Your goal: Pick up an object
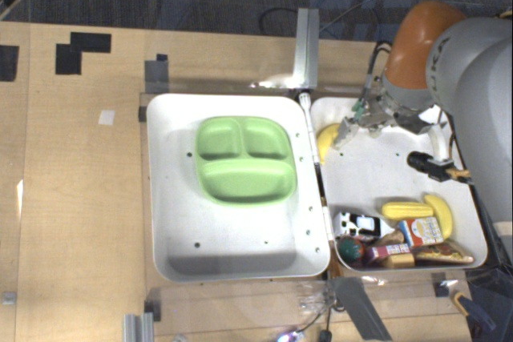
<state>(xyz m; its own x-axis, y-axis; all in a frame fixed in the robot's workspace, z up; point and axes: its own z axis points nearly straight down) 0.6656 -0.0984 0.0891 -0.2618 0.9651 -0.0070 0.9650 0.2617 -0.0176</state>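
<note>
Seen from above, the right bin (481,240) has bare floor across its middle. Toys (405,236) crowd its near edge. The pincer (359,122) hangs at its far left corner, beside a yellow piece (325,142); whether it is spread is unclear. Left of this bin, a green divided plate (244,158) lies.

arm (473,84) cut off at frame's 3 o'clock edge. yellow object (325,142) at right bin's (401,236) 10 o'clock half hidden behind bin wall. Pile (397,240) at 6 o'clock: overlapping items, labels too small to read.
</note>
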